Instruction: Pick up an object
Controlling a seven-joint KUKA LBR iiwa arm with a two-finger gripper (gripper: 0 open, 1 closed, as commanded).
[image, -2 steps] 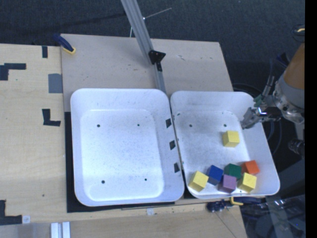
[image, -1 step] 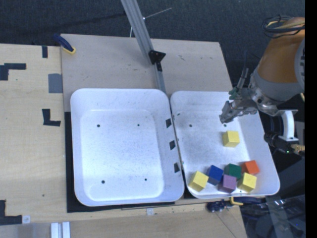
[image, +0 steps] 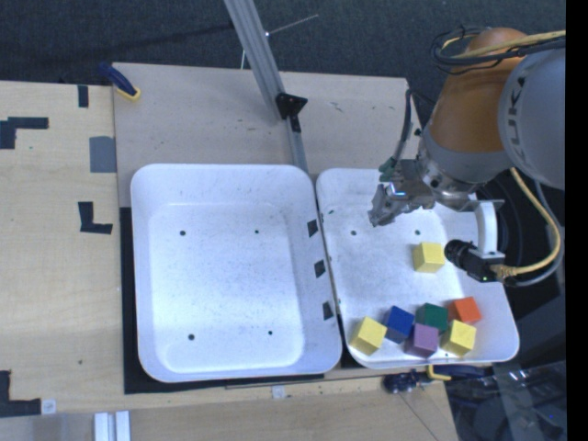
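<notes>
Camera view: gripper (image: 384,211) hung over the far part of the right bin (image: 354,255), holding nothing visible; finger spacing could not be told. A lone yellow cube (image: 428,256) sat near it, apart from the blue cube (image: 400,322), green cube (image: 432,317), purple cube (image: 424,338), orange cube (image: 466,310) and two more yellow ones clustered along the near wall. The smooth white left bin (image: 220,274) lay alongside.

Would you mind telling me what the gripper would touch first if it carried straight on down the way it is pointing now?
Probably the bare floor of the right bin. The gripper points down over its upper left part, with no block beneath; the nearest, a yellow block, sits off to the side. Depth is hard to judge.
</notes>
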